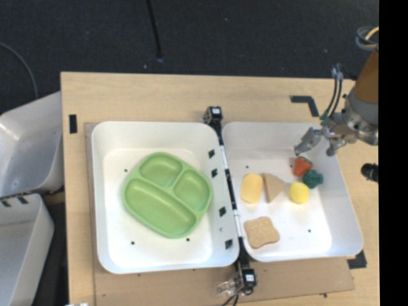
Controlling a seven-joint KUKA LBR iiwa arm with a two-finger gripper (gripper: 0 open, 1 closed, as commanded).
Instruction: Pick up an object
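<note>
claw hangs apart over the right bin's far corner

the claw (pixel 320 141) sits above the far right part of the right bin (pixel 255 136), its two fingers spread and nothing between them. one fingertip (pixel 301 148) points toward the bin's middle, the other lies nearer the arm (pixel 364 91), which comes in from the right with its orange band showing.

taking the claw as the landmark: a small red piece (pixel 301 166) lies just below it on the bin floor, close under the fingertips but not between them. touching that red piece on its right is a dark green piece (pixel 313 179). a little further toward the near edge lies a round yellow piece (pixel 299 192). to the left of that sits a tan wedge (pixel 274 187), and beside the wedge a yellow oblong piece (pixel 251 188). well apart from the claw, near the bin's front wall, lies a toast-shaped slice (pixel 261 232).

across the divider from the claw, the left bin (pixel 105 247) holds a green divided plate (pixel 167 195). both bins rest on the tabletop (pixel 140 94).

no readable writing or brand marks can be made out on any item.
</note>
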